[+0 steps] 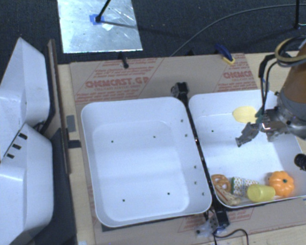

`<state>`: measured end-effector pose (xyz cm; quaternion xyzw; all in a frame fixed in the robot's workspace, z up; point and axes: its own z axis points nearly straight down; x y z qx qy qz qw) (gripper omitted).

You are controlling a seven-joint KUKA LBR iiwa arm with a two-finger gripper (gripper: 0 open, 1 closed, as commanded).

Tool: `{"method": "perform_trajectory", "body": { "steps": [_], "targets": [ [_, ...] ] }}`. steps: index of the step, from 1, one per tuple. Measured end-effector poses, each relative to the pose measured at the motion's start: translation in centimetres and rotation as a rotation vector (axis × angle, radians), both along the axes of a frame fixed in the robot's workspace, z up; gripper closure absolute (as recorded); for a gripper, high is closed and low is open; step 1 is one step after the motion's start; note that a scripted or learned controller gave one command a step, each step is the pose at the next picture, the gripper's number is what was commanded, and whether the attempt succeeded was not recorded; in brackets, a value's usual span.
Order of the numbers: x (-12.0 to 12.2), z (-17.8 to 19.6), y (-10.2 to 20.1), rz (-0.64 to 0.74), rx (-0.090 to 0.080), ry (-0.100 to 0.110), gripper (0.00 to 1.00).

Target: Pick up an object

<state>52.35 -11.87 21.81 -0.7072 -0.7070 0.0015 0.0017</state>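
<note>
Hovering over right bin [216, 105], gripper [249, 134] reaches in from right, above bare floor at bin's middle. Claw state: cannot tell. Nothing visible in its grasp. Pale yellow flat object [244, 114] lies near bin's far wall, just beside gripper. Along near wall: pretzel [221, 183], cone-shaped striped item [241, 183], yellow-green cylinder [261, 192], orange pumpkin [281, 183], clustered, well apart from gripper. Left bin [135, 107] alongside.

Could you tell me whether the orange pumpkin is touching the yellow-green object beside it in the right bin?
Touching, as far as the camera view shows: the orange pumpkin and the yellow-green object meet with no white bin floor between them.
</note>
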Motion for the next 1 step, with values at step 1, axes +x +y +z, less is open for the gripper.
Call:
{"method": "perform_trajectory", "body": {
  "steps": [1],
  "targets": [
    [0.12, 0.24, 0.01, 0.001, 0.000, -0.005, 0.00]
  ]
}}
